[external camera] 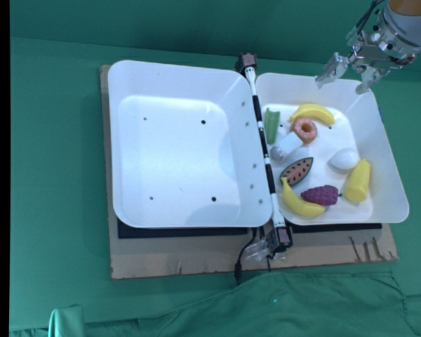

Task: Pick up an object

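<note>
The right bin [386, 146] holds several toy foods: a banana [313, 111], an orange donut [306, 129], a green piece [272, 123], a white cylinder [286, 146], a watermelon slice [297, 170], a second banana [299, 202], purple grapes [321, 195], a white egg shape [343, 160] and a yellow corn-like piece [358, 181]. My gripper [349, 76] hangs high above the bin's far edge, at the upper right. Its fingers [329, 71] are spread open with nothing between them.
The left bin [126, 90] sits beside the right one, split from it by a black-and-white bar [261, 139]. Both rest on a cardboard sheet [196, 262] over green cloth. A cable clump [265, 250] lies at the front between the bins.
</note>
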`<action>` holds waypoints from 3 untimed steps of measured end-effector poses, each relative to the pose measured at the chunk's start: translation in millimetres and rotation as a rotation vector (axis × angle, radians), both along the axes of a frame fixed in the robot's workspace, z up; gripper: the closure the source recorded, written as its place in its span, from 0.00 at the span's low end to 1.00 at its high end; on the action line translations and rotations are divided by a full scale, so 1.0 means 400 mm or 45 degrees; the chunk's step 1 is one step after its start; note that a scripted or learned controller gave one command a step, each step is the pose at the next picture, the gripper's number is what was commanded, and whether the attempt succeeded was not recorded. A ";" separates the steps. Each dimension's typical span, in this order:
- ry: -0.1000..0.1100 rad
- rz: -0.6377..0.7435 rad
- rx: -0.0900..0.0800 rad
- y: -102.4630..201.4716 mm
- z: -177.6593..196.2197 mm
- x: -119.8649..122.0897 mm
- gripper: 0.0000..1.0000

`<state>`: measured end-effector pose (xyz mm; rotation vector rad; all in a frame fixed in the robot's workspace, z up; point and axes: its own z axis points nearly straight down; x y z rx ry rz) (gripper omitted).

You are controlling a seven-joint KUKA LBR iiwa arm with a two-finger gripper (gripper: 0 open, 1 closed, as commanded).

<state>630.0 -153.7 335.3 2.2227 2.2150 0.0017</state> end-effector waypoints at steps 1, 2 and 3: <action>-0.010 0.000 -0.006 -0.079 -0.353 0.023 0.00; -0.016 -0.005 -0.006 -0.089 -0.374 -0.229 0.00; -0.024 -0.004 -0.010 -0.064 -0.374 -0.400 0.00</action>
